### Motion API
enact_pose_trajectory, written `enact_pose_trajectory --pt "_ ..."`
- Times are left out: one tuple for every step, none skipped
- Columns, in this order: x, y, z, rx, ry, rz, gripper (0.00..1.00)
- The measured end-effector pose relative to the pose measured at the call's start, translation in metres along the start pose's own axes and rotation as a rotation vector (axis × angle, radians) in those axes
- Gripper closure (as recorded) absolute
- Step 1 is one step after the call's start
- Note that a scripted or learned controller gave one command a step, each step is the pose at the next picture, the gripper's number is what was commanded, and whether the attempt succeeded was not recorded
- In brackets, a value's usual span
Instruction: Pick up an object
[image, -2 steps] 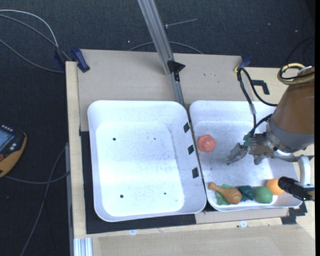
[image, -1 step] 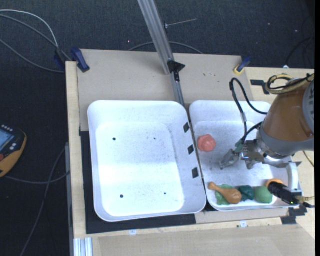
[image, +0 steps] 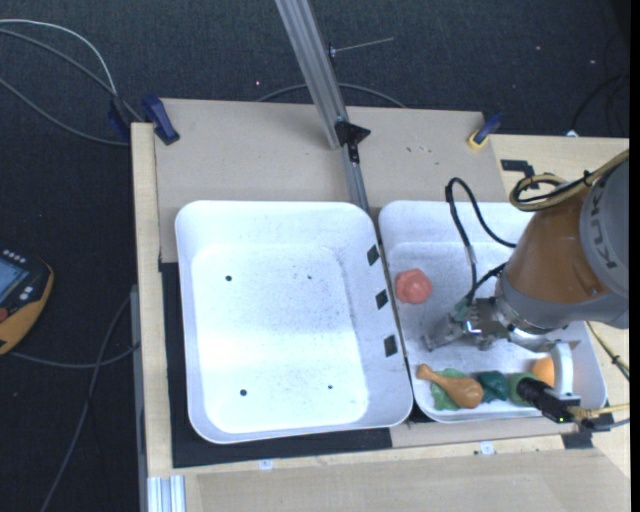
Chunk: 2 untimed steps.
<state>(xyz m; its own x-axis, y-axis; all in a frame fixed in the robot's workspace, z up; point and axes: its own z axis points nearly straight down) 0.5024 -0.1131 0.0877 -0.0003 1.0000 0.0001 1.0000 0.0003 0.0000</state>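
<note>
**Operator A:** Start at the bottom of the frame. What lies in the right bin (image: 420, 215)?

**Operator B:** Along its lower wall, a tan drumstick-shaped toy (image: 452, 385), then a green object (image: 497, 384), then an orange object (image: 543, 368), partly covered by the arm's hardware. The drumstick's long axis runs from left to lower right, thin end at the left.

**Operator A:** And the jaws (image: 446, 336)?

**Operator B:** They sit just above the drumstick in the frame, in the middle of the right bin, pointing toward the frame's left. Nothing is seen between them. Whether they stand wide or narrow cannot be told; the metal parts blur together.

**Operator A:** State the relation the next move depends on.

**Operator B:** A red ball (image: 413, 287) lies up and to the left of the jaws, near but apart. The drumstick lies below them, also near. Either appears reachable; the ball is in judgement the easier target, standing clear of its neighbours.

**Operator A:** What is obscured?

**Operator B:** The grey and orange arm (image: 560, 270) covers the right part of that bin, and a black cable crosses its floor. The left bin (image: 200, 225) shows dark specks only. Both bins rest on the desk (image: 250, 150).
</note>
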Motion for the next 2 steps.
enact_pose_trajectory --pt "-0.001 0.001 -0.012 -0.004 -0.002 0.001 1.0" --pt "0.007 0.006 -0.058 -0.004 0.0 -0.001 1.0"
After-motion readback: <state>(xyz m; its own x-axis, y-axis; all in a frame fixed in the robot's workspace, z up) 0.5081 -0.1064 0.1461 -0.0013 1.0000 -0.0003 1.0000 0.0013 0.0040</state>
